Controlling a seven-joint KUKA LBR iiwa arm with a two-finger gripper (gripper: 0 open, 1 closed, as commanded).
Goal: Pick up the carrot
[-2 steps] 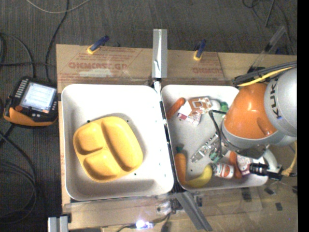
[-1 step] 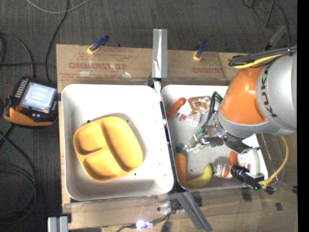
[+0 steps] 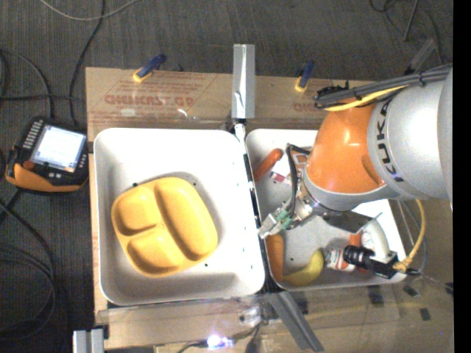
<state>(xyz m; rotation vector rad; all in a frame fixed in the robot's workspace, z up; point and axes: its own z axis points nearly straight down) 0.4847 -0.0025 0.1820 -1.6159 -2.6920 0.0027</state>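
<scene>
The carrot (image 3: 274,255), orange and stubby, lies in the right bin (image 3: 260,197) at its front left corner, against the wall between the bins. My gripper (image 3: 277,221) hangs low right behind the carrot's far end, close to that wall and possibly touching it. Nothing shows in its grasp. The grey and orange arm (image 3: 346,160) covers the middle of the right bin and hides what lies beneath it.
A yellow rounded fruit (image 3: 307,268) lies right of the carrot at the front wall. A reddish sausage-like piece (image 3: 268,161) leans in the right bin's back left corner. A yellow compartment plate (image 3: 164,224) sits in the left bin (image 3: 110,153).
</scene>
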